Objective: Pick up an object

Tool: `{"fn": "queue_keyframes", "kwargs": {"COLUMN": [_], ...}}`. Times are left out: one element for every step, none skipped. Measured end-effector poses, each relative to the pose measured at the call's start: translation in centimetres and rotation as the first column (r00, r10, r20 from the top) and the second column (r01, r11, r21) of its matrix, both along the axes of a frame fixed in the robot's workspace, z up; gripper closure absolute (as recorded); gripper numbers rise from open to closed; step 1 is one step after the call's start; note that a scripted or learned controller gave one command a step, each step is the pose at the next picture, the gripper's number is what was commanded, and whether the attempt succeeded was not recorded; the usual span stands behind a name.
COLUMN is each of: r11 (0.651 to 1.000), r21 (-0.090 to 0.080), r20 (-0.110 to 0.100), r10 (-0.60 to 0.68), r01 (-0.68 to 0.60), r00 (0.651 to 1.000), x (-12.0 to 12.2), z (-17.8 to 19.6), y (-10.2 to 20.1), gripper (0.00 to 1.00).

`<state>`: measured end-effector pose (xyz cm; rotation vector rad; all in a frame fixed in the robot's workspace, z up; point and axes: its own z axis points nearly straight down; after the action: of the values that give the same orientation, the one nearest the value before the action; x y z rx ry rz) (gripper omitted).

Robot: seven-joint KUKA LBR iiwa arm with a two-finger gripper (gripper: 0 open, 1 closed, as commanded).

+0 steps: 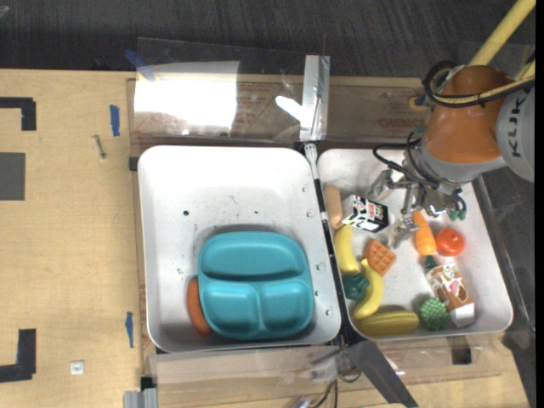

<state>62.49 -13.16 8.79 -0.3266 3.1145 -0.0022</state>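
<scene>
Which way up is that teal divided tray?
Upright. The teal tray lies flat in the left bin, its three compartments facing up.

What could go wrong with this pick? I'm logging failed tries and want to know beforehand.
The tool hangs over a crowded right bin: the carrot, tomato and waffle lie close together, so it may nudge one aside or catch two. The small black-and-white carton sits just beside it and could get knocked.
</scene>
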Motion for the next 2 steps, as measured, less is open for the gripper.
{"fn": "queue_keyframes", "kwargs": {"r11": [0.998, 0.994], "r21": [-0.001, -0.002], "r20": [0.001, -0.001], "r10": [0.069, 0.106], "r01": [-0.069, -0.106], "r00": [0.998, 0.994], "x": [0.7, 3.2], "z": [0.0, -0.1], "y": [-1.1, -5.0], "gripper": [0.0, 0.0]}}
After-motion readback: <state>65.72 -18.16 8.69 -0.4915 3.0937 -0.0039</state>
